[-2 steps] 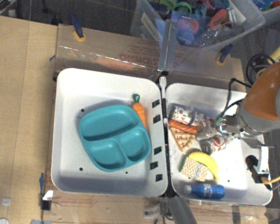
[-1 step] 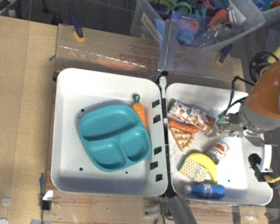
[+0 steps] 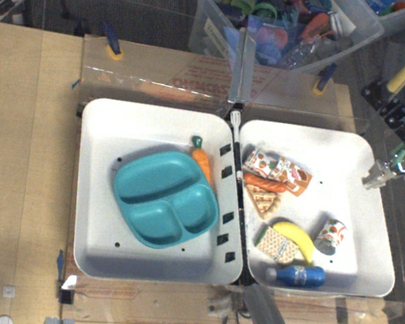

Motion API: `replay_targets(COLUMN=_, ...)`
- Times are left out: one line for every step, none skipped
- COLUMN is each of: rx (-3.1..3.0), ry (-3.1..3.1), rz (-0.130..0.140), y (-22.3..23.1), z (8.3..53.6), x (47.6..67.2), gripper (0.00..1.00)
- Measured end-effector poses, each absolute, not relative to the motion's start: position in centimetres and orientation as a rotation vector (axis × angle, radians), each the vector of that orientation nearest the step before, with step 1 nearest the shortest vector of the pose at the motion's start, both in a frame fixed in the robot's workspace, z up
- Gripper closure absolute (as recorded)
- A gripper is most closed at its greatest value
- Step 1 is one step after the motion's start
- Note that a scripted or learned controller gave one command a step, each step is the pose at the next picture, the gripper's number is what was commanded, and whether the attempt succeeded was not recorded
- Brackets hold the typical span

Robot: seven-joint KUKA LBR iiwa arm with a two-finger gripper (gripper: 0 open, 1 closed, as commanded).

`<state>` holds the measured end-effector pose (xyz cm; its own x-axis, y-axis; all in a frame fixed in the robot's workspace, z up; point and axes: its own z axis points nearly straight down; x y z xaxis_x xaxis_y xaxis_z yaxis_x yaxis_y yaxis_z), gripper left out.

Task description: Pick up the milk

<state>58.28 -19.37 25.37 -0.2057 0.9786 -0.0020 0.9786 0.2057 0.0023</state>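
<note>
Gripper (image 3: 378, 176) sits over the right bin (image 3: 357, 148) rim at about 2 o'clock, just above the outer edge. Grip state: can't tell from this angle, and nothing is visibly held.

Milk carton (image 3: 272, 165), the printed white box and my best read for the milk, lies on its side at 10 o'clock in the right bin, near the centre divider (image 3: 230, 192). An orange packet (image 3: 290, 183) touches it on the 5 o'clock side, with a waffle wedge (image 3: 263, 200) just below.

Lower half is crowded: banana (image 3: 295, 238) over a patterned cracker (image 3: 277, 246) at 6 o'clock, blue bottle (image 3: 299, 276) against the front wall, and a small can (image 3: 332, 233) at 4 o'clock, apart from the banana.

Open floor runs along the 12 to 3 o'clock band between the carton and the gripper. Carton's top and right sides are free; its left is tight to the divider.

Left bin (image 3: 97, 179) has a teal divided plate (image 3: 164, 199) in the centre and a carrot (image 3: 202, 161) at its 1 o'clock edge.
</note>
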Motion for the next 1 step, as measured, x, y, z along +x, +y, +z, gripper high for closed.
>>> replay_targets(rx=1.978, ry=2.437, rz=0.001, y=-19.37, z=25.36, x=58.27, gripper=0.0)
